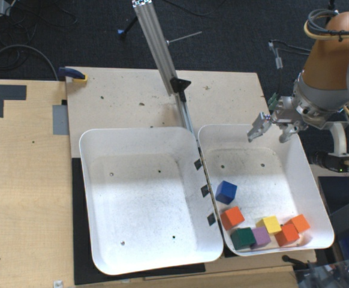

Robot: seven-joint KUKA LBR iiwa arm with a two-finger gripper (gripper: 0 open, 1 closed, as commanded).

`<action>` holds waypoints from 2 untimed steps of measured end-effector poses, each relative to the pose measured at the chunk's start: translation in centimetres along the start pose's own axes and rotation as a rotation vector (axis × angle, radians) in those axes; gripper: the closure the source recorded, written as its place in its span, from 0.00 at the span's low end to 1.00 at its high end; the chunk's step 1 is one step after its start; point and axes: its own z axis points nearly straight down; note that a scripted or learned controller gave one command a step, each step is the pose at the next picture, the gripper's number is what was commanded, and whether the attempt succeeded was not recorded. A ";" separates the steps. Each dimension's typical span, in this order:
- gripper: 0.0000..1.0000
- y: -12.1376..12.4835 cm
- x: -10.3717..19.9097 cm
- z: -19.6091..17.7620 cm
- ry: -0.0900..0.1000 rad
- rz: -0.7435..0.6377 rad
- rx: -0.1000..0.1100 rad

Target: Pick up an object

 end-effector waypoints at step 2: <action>1.00 -11.3 -2.6 -5.6 0.001 0.000 0.002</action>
